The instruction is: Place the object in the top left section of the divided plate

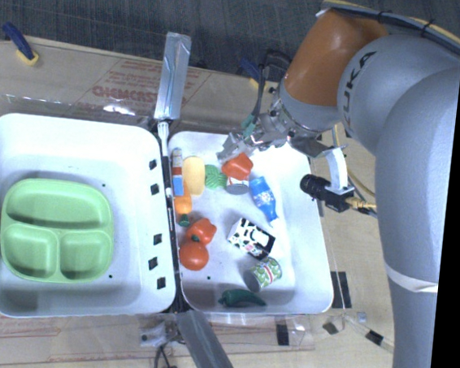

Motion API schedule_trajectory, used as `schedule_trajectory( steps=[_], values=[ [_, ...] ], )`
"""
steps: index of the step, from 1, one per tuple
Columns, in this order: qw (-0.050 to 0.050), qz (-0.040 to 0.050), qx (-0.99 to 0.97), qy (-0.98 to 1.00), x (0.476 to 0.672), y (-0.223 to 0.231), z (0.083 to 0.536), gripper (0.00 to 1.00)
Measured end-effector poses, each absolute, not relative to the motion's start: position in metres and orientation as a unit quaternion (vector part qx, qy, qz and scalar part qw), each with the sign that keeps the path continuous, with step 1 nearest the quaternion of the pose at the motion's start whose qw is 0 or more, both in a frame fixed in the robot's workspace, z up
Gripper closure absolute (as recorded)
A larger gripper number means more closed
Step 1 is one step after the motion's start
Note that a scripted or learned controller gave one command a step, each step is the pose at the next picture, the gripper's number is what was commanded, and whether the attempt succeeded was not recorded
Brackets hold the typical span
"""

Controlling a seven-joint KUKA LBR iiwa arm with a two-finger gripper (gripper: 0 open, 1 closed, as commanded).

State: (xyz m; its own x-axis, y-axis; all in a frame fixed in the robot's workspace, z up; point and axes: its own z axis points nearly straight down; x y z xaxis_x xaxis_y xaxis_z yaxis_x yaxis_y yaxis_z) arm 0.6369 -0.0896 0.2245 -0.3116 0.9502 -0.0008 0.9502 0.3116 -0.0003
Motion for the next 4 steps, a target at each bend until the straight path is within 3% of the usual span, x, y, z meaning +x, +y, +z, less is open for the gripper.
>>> schedule_trajectory(
  steps=[1,2,3,4],
  values=[
    [-0.002,-0.0013,0.474,0.881,0.656,-0.017,0.194,1.00],
    [0.000,-0.0003,0.416,0.910,0.644,0.058,0.219,1.00],
    [0.000,-0.0005,0.416,0.909,0.644,0.058,0.219,0.00],
    [-0.002,-0.0013,0.359,0.933,0.654,0.098,0.166,0.00]
  ],
)
